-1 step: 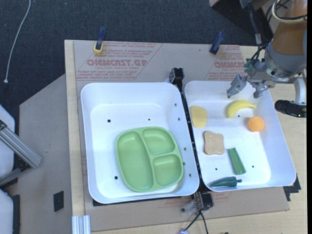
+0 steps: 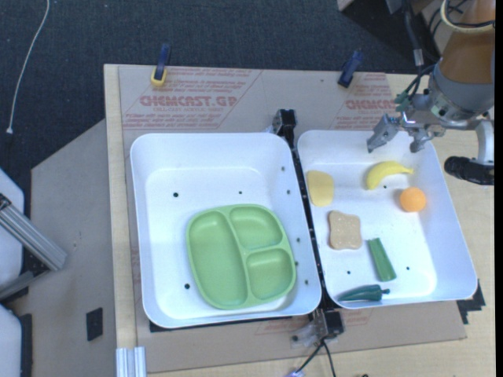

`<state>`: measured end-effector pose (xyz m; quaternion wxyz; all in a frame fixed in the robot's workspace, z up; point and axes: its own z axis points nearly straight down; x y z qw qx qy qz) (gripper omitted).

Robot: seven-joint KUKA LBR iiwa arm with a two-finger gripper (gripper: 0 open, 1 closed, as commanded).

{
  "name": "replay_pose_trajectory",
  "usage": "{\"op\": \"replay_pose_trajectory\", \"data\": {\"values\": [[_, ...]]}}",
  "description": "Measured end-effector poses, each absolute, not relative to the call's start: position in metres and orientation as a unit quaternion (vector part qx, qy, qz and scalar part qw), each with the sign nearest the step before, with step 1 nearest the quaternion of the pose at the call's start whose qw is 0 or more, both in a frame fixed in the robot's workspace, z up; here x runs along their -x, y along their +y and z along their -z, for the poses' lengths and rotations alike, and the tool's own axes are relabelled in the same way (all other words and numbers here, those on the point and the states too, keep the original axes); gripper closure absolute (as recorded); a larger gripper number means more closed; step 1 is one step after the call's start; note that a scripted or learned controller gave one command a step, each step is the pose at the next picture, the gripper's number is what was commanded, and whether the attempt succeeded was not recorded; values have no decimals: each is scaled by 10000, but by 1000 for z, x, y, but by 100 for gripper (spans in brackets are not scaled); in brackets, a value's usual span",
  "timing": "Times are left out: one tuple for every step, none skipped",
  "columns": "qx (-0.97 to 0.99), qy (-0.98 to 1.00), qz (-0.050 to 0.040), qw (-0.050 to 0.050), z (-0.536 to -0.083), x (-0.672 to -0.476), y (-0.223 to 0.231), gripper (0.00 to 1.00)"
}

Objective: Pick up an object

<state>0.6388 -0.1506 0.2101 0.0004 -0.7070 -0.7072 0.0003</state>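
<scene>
Dark carpet surrounds your bench (image 2: 236, 93), whose brown top carries red lettering and two clamps on its far edge, a yellow-tipped one (image 2: 161, 64) at 11 o'clock and a blue one (image 2: 350, 68) toward 1 o'clock. You have two white bins side by side. Your left bin (image 2: 157, 163) holds a green divided plate (image 2: 240, 254) with three compartments, lying toward that bin's 5 o'clock corner.

Your right bin (image 2: 448, 234) carries the loose pieces. A yellow banana (image 2: 385, 173) lies near its far end, with an orange ball (image 2: 412, 200) just beside it at the banana's 4 o'clock, the two apart. A pale yellow chip-shaped piece (image 2: 320, 187) sits by the bin's near-left wall, at 9 o'clock from the banana. A tan slice of bread (image 2: 344, 230) lies at 6 o'clock from that piece. A green stick (image 2: 382, 258) lies tilted at 4 o'clock from the bread, and a dark green pepper (image 2: 362, 293) rests against the bin's 6 o'clock rim.

Your gripper (image 2: 402, 135) hangs over the right bin's far edge, at 12 o'clock from the banana and clear of it. Its two fingers are spread apart with nothing between them. The arm enters from 2 o'clock, the orange band (image 2: 470, 42) above the wrist.
</scene>
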Motion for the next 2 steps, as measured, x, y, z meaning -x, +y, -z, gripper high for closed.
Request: {"op": "replay_pose_trajectory", "data": {"values": [[7064, -7078, -17, 24, -163, -647, -149, 0], [7072, -7070, -19, 26, -115, -637, -149, 0]]}}
